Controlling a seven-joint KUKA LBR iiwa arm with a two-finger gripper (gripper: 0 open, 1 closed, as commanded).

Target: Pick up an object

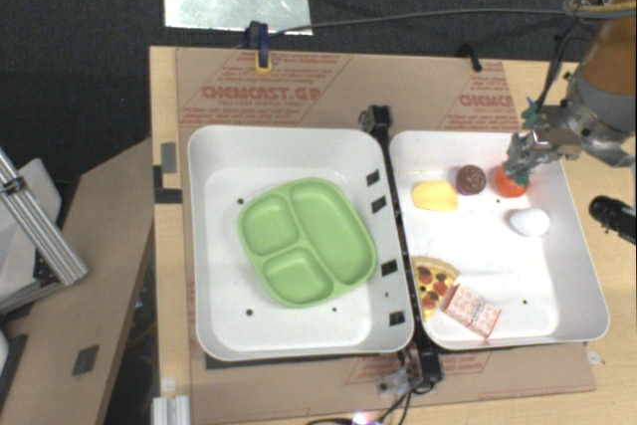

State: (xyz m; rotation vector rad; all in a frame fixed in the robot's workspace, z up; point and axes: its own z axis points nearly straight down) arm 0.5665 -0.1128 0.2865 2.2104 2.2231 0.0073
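**Kid:** Where is your tool right now?

**Me:** My tool (525, 157) hangs over the far right part of the right white bin (587, 299), right above a small round orange-red toy (512, 184). It looks like it is touching the toy's top, but I cannot tell for sure.

**Kid:** Is it open or pinching?

**Me:** I cannot tell. The tips blur together from up here.

**Kid:** Will that toy be hard to grab?

**Me:** I think it is light and hard, like plastic play food. It is round and smooth, so it may slip or roll away. I would squeeze it across its middle, from two sides.

**Kid:** What is close by?

**Me:** A dark red-brown ball (471, 179) sits just beside it. A white egg shape (530, 222) is near too. I must not bump them.
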